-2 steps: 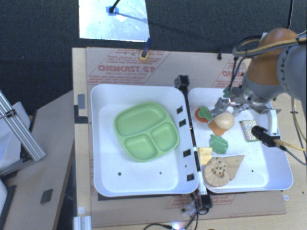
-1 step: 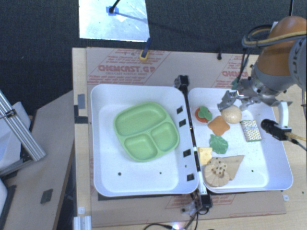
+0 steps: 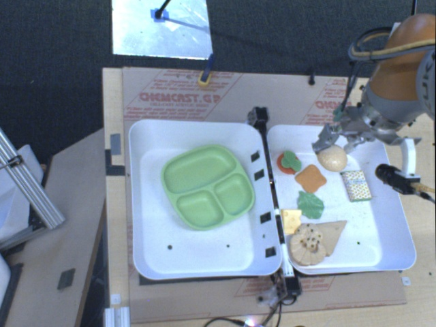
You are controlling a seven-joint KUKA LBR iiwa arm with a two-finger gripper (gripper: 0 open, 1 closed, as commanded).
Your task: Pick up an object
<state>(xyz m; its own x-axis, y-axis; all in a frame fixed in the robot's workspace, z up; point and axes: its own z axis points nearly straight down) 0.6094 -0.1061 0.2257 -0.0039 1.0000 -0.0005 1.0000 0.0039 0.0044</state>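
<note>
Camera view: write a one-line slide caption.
Gripper poised over a beige roll among toy foods in the right bin; green divided plate in the left bin.

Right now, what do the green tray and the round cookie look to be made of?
Green tray: looks like moulded plastic, one even pale green with a soft sheen and rounded compartment walls. Cookie: probably plastic or rubber play food, matte tan with dark dots; too small to be sure.
</note>
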